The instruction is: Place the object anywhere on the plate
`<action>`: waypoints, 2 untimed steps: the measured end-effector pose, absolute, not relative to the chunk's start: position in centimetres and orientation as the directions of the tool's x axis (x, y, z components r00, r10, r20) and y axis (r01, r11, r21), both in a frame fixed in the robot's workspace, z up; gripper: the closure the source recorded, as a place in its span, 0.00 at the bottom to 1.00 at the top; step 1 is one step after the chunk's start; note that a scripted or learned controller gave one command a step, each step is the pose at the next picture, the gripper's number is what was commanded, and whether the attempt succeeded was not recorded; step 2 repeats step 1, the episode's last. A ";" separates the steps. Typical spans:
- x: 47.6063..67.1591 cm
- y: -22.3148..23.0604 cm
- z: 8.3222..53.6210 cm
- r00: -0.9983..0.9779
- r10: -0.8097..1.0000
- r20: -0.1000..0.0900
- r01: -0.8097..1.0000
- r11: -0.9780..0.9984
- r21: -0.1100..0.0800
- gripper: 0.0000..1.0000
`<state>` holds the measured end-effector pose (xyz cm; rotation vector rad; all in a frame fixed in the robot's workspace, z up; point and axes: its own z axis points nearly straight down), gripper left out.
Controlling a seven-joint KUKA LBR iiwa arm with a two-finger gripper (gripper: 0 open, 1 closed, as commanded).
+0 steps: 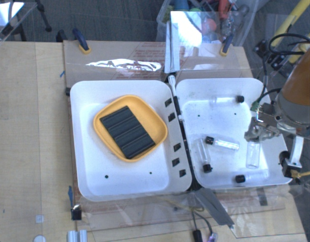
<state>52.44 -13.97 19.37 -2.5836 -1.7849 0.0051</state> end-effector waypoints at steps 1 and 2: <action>52.4 -14.0 19.4 0.354 0.935 -0.002 0.935 -0.354 -0.003 0.00; 52.4 -14.0 19.4 0.354 0.935 -0.002 0.935 -0.354 -0.003 0.00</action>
